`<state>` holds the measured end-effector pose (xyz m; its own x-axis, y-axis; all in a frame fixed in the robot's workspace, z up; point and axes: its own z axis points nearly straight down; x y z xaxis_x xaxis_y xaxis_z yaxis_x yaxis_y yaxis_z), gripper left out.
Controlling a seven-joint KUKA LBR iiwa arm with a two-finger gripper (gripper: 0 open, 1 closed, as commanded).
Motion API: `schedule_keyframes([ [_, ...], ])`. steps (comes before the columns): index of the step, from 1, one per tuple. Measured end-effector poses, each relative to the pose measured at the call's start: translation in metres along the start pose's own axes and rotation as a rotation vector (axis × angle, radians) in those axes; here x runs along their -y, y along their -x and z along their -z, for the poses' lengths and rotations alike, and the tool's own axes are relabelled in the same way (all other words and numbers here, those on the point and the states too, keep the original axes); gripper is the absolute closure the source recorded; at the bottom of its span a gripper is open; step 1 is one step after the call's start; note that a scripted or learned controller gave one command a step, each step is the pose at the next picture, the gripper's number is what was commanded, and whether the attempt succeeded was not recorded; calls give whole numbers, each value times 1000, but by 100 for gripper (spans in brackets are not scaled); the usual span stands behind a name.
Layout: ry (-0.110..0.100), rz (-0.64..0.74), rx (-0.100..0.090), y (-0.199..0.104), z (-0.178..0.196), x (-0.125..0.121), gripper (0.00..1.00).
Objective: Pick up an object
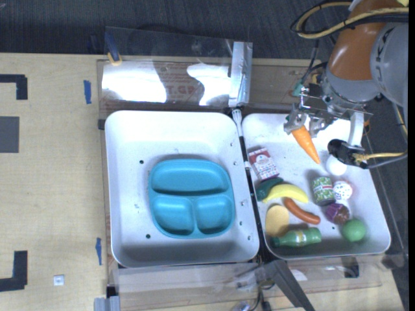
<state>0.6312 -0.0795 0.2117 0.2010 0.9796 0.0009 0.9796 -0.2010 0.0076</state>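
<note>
My gripper (303, 127) hangs over the back of the right bin (382, 229). An orange carrot (307, 144) sits between its fingers, its thick end up in the gripper and its tip slanting down to the right. The gripper is shut on the carrot. Below it in the same bin lie a red and white packet (262, 163), a yellow banana (286, 192), a red sausage-shaped piece (302, 212), a green bottle (297, 238) and a green ball (354, 230).
The left bin (123, 135) holds a blue divided tray (191, 196). A green can (322, 190), a white and pink ball (342, 190), a purple piece (337, 212) and a white egg (335, 166) crowd the right bin's right side. A clear panel (168, 76) stands behind the bins.
</note>
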Motion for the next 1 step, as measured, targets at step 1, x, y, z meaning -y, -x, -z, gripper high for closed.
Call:
schedule_keyframes([
  [1,-1,3,2,0,8,0,100],
])
